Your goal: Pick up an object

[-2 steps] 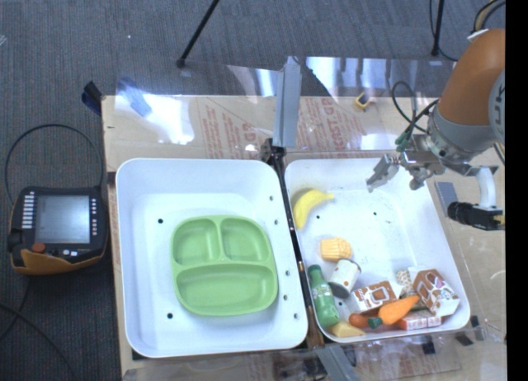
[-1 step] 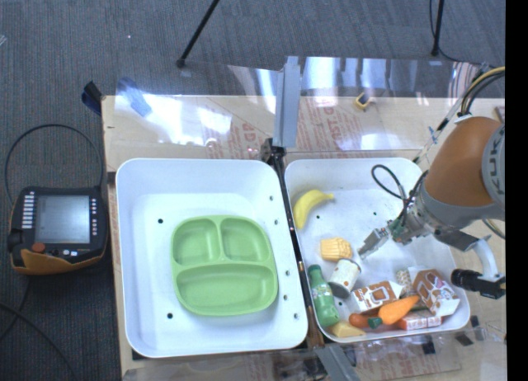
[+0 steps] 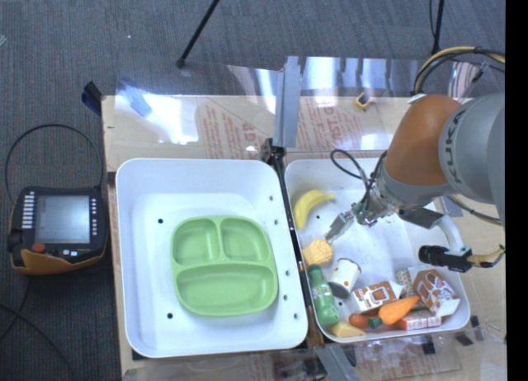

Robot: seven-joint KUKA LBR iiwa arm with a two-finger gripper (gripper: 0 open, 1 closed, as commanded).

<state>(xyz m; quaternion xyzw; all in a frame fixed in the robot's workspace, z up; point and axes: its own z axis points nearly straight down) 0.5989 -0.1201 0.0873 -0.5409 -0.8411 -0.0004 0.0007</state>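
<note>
In the right-hand bin (image 3: 459, 268), as the overhead camera shows it to me, the gripper (image 3: 340, 225) hangs low over the white floor, just right of the banana (image 3: 311, 204) and just above the small yellow block (image 3: 318, 251). I can make out its two thin fingers slightly apart, with bare bin floor between them, so I judge it is holding nothing yet. No single object is named for this pick; the nearest candidates are the banana, the yellow block and the white cup (image 3: 343, 273) lying on its side below it. From where I sit, the main risk is that the fingers come down in the gap between these things and close on air. The banana is curved and lies close to the bin wall, so a closing finger could push it against the wall rather than trap it. The cup looks likely to roll if nudged. Further down, the green bottle (image 3: 323, 297), the carrot (image 3: 398, 308) and the small cartons (image 3: 375, 295) are packed touching one another, so a reach there could snag two at once or jam. The green divided plate (image 3: 223, 276) in the left bin (image 3: 136, 206) sits well apart from all this.
</note>
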